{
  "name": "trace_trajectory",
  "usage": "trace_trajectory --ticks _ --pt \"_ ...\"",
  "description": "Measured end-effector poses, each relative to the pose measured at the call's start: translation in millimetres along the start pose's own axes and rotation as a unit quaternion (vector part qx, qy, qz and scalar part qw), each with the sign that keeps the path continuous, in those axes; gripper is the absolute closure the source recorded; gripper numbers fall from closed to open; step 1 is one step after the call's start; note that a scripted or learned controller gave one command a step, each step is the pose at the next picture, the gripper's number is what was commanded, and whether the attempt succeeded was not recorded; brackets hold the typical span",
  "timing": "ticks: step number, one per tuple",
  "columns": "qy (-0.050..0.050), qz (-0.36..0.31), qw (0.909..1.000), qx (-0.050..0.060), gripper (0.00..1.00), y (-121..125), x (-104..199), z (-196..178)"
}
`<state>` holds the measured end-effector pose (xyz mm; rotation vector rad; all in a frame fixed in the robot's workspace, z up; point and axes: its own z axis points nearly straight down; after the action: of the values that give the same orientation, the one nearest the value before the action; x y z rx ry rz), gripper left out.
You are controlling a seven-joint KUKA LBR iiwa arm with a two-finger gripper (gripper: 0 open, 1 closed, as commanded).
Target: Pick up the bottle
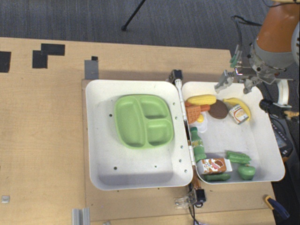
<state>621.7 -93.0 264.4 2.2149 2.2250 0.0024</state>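
**Operator:** What is closest to the lens?

**Spotter:** At the near edge of the bench [42, 139] you have a clear clip with a dark plug [193, 198], just below the seam where the two bins meet.

**Operator:** And the bottle?

**Spotter:** Look in the right bin [269, 139]. The green bottle [197, 144] lies on its side along that bin's left wall, about halfway down. I take it for the bottle by its slim shape, but you cannot make out a cap. Touching its far end is a small white and yellow piece [201, 122], then an orange block [193, 111]. Toward the near left corner you see a red and white carton [214, 165].

**Operator:** What else is in there?

**Spotter:** A corn cob [201, 99], a brown disc [218, 110], a banana [234, 103] and a small can [239, 114] sit along the far edge. Green vegetables [238, 157] lie by the near edge.

**Operator:** The gripper?

**Spotter:** The gripper [236, 83] hangs over the right bin's far edge, fingers spread and grasping nothing, well apart from the bottle. In the left bin [101, 172], you have a green divided plate [144, 121].
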Motion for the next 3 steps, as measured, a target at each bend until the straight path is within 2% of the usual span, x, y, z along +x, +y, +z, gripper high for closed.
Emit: trace_trajectory --ticks 1,2,3 --pt "0.001 -0.051 0.9987 0.001 0.0 -63 41 81" --pt "0.001 0.018 0.9998 0.001 0.0 -99 108 80" --pt "0.001 0.018 0.9998 0.0 1.0 -98 107 69"
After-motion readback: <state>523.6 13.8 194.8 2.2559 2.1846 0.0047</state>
